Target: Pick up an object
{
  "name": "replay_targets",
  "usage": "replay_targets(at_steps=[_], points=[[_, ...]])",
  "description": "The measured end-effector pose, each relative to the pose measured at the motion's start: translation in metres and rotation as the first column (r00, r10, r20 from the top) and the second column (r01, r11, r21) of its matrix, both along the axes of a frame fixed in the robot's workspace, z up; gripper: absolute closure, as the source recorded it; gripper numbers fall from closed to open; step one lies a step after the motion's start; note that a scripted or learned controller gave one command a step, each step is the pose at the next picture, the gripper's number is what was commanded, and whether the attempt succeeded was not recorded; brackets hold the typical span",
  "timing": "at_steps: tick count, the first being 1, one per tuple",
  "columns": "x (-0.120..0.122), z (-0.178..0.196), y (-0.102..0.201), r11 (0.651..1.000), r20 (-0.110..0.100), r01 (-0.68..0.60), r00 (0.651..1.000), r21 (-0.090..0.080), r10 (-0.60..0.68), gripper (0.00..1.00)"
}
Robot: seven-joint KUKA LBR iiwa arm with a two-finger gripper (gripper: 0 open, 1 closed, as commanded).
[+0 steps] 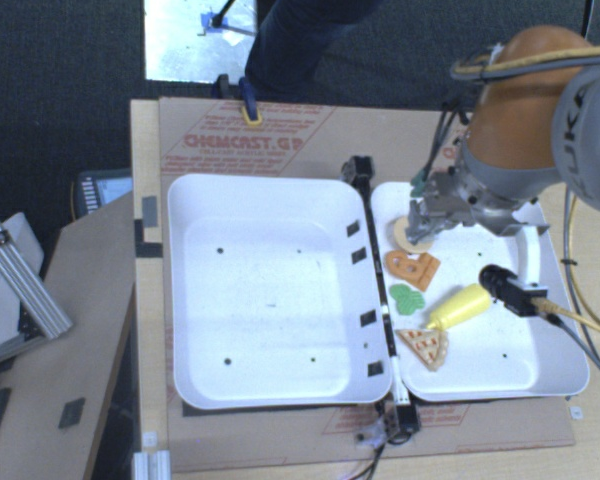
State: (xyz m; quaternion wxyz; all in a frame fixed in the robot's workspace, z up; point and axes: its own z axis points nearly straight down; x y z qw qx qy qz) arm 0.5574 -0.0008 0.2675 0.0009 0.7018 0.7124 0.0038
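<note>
Several small things lie in the right bin (550, 368). A pale tan round piece (402, 236) rests at its far left corner. Nearer the front come an orange waffle-like piece (412, 267), a green piece (407, 299), a yellow bottle-shaped piece (458, 308) and a pizza-slice piece (425, 346). My gripper (421, 225) hangs low over the tan round piece, right at its edge and partly covering it. I see nothing lifted off the bin floor.
The left bin (270, 288) stands beside the right one, with a black-clipped divider (372, 268) between them. A person (310, 18) stands beyond the bench's far edge. Cardboard (250, 138) lies under both bins.
</note>
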Motion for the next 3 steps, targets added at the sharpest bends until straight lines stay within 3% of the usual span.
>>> replay_targets(at_steps=[1, 2, 3], points=[[-0.018, 0.118, 0.060, 1.000, 0.008, 0.002, 1.000, 0.001, -0.002, 1.00], [-0.071, 0.175, 0.133, 1.000, 0.001, 0.001, 1.000, 0.001, -0.001, 1.00], [-0.068, 0.183, 0.128, 1.000, 0.000, 0.006, 1.000, -0.002, -0.006, 1.00]])
